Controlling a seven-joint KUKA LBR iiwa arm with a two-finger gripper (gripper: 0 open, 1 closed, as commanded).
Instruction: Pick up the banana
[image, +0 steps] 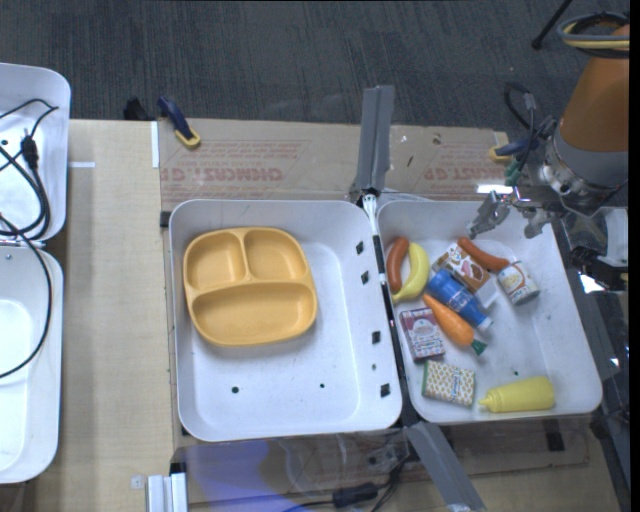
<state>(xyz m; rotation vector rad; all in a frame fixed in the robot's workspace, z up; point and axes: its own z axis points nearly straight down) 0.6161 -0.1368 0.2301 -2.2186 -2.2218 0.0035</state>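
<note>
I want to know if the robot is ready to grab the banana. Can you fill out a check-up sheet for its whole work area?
Surface: two shallow white bins side by side; left bin, right bin.
Job's things: curved yellow banana in the right bin, by its left wall, next to a red sausage.
Clutter: blue bottle, orange carrot, yellow squeeze bottle, small can, two small boxes; yellow divided plate in the left bin.
Claw: metal claw above the right bin's back edge, away from the banana.
Cables: black cables at far left.
Surroundings: dark floor.
</note>
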